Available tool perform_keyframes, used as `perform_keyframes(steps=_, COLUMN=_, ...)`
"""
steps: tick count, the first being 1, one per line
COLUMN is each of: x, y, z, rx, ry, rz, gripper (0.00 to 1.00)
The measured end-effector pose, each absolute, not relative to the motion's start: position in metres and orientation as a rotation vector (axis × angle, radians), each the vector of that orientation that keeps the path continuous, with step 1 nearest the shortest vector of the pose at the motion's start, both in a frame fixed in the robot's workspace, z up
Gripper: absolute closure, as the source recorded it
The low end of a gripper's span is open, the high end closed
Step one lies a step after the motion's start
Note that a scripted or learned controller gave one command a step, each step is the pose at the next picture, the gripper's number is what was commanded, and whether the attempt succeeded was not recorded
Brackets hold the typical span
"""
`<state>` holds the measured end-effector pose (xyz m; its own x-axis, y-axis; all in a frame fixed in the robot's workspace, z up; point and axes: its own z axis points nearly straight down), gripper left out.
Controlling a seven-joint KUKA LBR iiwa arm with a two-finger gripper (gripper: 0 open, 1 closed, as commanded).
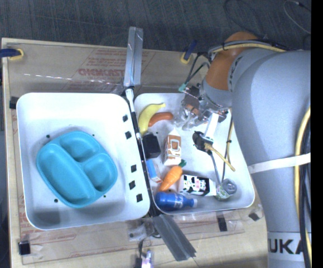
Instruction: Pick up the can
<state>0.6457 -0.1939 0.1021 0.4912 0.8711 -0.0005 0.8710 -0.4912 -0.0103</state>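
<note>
The end effector [197,116] is seen over the upper part of the right bin [244,190], just right of the banana [150,114]; whether it is clenched or released cannot be told. Nothing is seen in its grasp. The can [226,190] is found in the lower right corner of the same bin, well apart from the end effector. Left of the can a carrot [172,176] and a blue bottle [174,201] are placed. A blue divided tray [76,168] is kept in the left bin [38,109] on the tabletop [66,60].
</note>
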Motion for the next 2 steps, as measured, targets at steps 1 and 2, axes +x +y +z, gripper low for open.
perform_keyframes(steps=1, x=0.646, y=-0.193, z=0.102, rx=-2.704, ry=-1.582, rz=0.01, gripper=0.0)
perform_keyframes(steps=2, x=0.563, y=-0.164, z=0.092, rx=-2.861, ry=-1.29, rz=0.004, gripper=0.0)
